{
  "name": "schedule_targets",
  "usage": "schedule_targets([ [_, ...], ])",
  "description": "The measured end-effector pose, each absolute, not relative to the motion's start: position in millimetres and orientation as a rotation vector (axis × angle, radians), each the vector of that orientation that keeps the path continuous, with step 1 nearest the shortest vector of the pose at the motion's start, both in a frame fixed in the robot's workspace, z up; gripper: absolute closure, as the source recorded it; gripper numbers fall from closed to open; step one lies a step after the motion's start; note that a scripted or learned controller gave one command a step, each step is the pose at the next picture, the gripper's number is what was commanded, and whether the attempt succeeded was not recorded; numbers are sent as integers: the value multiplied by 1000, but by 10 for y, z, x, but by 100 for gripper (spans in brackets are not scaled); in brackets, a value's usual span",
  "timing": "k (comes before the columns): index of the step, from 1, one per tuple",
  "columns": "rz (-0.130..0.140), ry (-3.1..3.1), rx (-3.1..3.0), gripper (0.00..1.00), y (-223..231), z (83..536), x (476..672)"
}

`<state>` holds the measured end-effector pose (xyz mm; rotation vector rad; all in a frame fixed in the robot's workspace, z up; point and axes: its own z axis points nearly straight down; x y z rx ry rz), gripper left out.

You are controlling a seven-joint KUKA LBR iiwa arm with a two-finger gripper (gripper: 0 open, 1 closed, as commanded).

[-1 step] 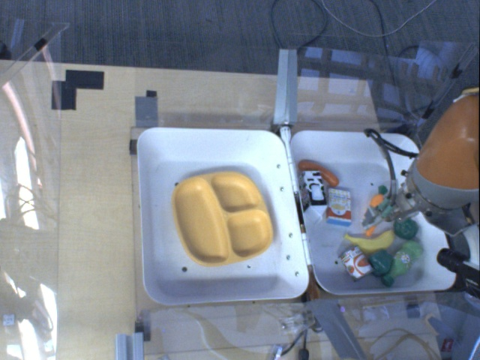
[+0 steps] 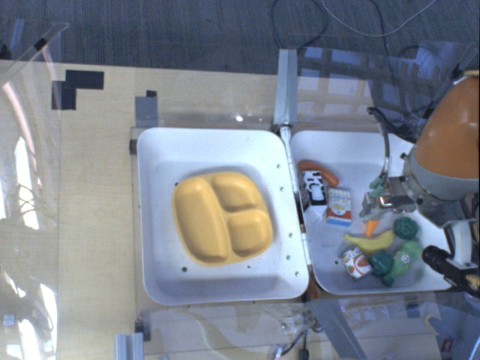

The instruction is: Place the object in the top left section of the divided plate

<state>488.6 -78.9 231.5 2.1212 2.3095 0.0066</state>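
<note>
On the bench [image 2: 90, 201], the left bin [image 2: 150, 223] holds the yellow divided plate [image 2: 223, 217], lying flat with nothing in any of its sections; its one long section runs down its left side and two smaller ones sit on its right, so which counts as top left is a judgement from this slanted view. The right bin [image 2: 330, 272] carries the clutter: a red-orange sausage-like piece [image 2: 318, 175], a small carton [image 2: 339, 205], a yellow banana [image 2: 370, 241] whose long axis runs roughly left to right with a slight upward tilt to the right, and green toy pieces [image 2: 401, 231] nearby. The gripper [image 2: 382, 201] hangs over this pile just above the banana; whether it is open or closed cannot be told. The step in hand looks like the pick, with nothing visibly held. Next it calls for a firm grasp on one object, then a carry leftward across the divider to the plate.
</note>
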Motion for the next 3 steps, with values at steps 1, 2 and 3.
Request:
schedule_targets([
  [1, 5, 2158, 2275, 100, -1113, 2942, 5712],
  [2, 5, 1897, 2496, 100, -1571, 3404, 6237],
  [3, 7, 2140, 2290, 100, -1113, 4376, 6597],
])
